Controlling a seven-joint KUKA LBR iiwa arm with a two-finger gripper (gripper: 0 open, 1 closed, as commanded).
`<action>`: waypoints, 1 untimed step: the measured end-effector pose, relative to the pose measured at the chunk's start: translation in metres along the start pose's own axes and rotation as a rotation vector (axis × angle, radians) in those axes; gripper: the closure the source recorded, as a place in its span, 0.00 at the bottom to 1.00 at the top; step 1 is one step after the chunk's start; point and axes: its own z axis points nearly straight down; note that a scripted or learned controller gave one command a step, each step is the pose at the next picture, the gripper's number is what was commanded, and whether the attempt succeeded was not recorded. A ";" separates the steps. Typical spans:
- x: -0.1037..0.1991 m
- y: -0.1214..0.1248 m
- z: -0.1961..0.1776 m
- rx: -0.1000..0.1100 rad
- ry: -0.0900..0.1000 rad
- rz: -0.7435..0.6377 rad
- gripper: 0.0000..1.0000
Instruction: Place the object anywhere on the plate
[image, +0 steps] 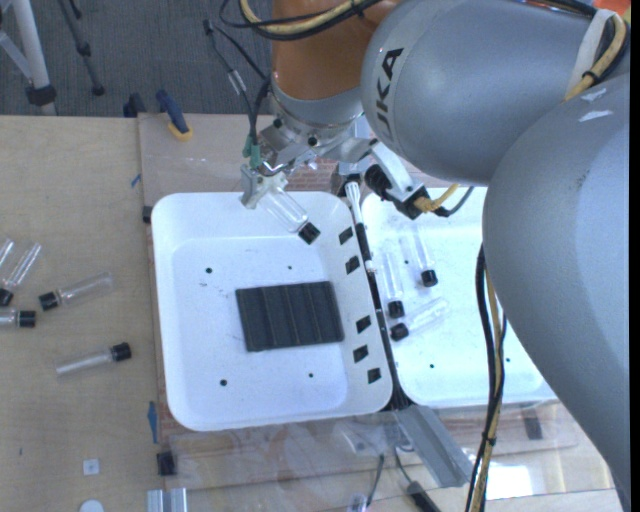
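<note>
— Where's the big grey arm with the orange band?
— It reaches in from the right, wrist bent downward.
— And its two-finger metal gripper?
— Pointing down-left, fingers closed around a clear vial with a black cap.

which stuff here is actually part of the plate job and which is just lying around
In the job:
- gripper, with a clear black-capped vial between its fingers
- dark ribbed plate in the left bin

Lying about:
- vials in the right bin, e.g. one at
- loose vials on the bench left of the bins, e.g.
- blue clamp at the bench's top edge
</note>
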 end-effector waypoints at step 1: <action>0.017 -0.016 0.022 0.007 0.003 -0.050 1.00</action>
